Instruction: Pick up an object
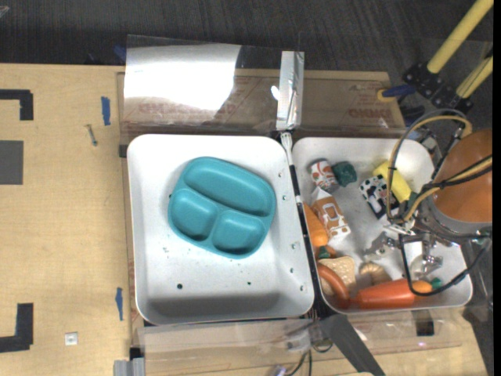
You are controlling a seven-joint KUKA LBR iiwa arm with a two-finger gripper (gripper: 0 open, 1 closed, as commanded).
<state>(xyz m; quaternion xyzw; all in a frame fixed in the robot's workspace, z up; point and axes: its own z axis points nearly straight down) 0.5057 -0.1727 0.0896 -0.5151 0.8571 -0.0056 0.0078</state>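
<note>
lying along the near wall of the right bin is a long orange carrot toy, and it looks like the thing the arm may go for. the claw hangs just above its right end, low inside the bin. i cannot tell if the claw is spread or closed, since wires and metal parts hide it, and nothing shows between its tips.

next to the carrot toy sit a tan cone-shaped toy and a white and orange box. farther back are a small can, a teal block and a yellow toy. the toys are crowded together, so a clean grab may be hard.

the left bin holds a teal tray with three dips. both bins rest side by side on the tan surface, close enough for the arm to reach each one.
</note>
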